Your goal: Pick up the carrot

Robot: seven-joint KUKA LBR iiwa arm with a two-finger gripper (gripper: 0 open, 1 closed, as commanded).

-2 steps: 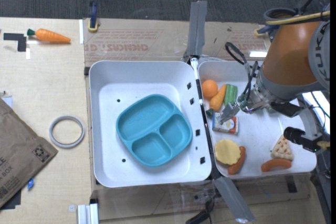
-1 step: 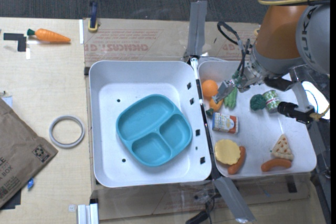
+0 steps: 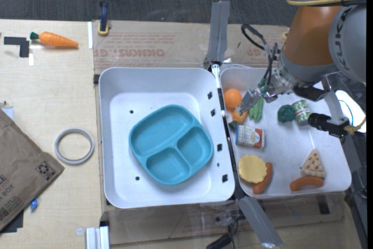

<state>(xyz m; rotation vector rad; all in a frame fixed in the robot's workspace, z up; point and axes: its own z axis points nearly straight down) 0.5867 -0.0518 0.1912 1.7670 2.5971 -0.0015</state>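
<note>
Carrot-shaped orange plastic toy with a green top (image 3: 53, 39) lies on the bench, well apart from the white right bin (image 3: 341, 175), where our gripper (image 3: 252, 103) hangs beside an orange ball (image 3: 232, 98), its fingers too blurred for us to tell.

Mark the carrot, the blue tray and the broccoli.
carrot (image 3: 56, 40), camera view, middle of its orange body
blue tray (image 3: 170, 144), camera view, ridge between its compartments
broccoli (image 3: 285, 114), camera view, its green head
</note>
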